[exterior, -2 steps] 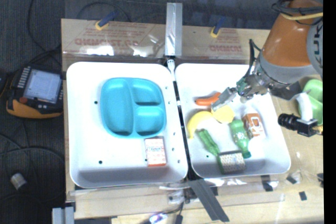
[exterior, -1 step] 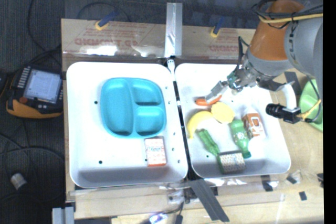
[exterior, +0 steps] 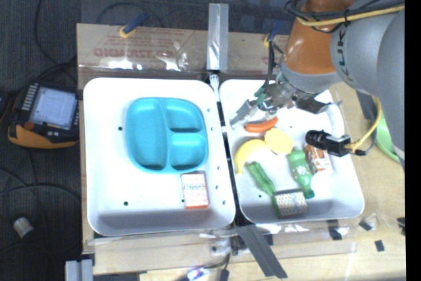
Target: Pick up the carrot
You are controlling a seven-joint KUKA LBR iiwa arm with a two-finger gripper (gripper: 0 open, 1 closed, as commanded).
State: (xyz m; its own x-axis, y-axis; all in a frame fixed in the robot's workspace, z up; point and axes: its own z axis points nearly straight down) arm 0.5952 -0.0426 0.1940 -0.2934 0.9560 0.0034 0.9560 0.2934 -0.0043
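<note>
- From the overhead camera you see the small orange carrot [exterior: 262, 124] lying in the right white bin [exterior: 342, 191], above the yellow banana [exterior: 246, 153].
- Your gripper [exterior: 258, 106] hovers just above it, fingers spread, pinching nothing.

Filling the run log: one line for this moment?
gripper above carrot | right bin | carrot not between fingers | not lifted

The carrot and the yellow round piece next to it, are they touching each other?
Cannot tell. In the camera view the carrot lies just above the yellow round piece, edges very close, with neither clear contact nor gap.
</note>
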